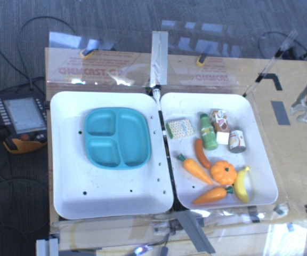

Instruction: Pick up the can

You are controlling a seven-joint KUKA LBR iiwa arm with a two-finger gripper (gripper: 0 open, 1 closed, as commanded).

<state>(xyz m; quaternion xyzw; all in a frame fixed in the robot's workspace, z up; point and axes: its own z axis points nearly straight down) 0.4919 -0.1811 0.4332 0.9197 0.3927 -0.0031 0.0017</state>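
Out past the outer wall of the nearer bin [261, 143], over the bare bench [287, 159], my gripper [303, 103] is showing as a small grey shape at the picture's edge. It is too blurred and cropped for me to tell whether it is apart or together, and it is touching nothing in the bin.

The can [236, 141] is lying on its side in this nearer bin, on the side closest to my gripper, well apart from it. A little white block [223, 138] is sitting right against the can on the side away from me, and a brown and white packet [218, 120] is lying just beyond that. A green bottle [208, 132] is lying past the block, farther from my gripper, with a speckled pad [179, 128] beyond it near the wall that the two bins share.

Toward the front of the bin, a small pumpkin [223, 172] is sitting near the can, a banana [242, 184] is lying just beside the pumpkin, and three carrots [196, 168] are lying around them.

The farther bin [57, 159] is holding a blue divided plate [116, 137], far from my gripper.
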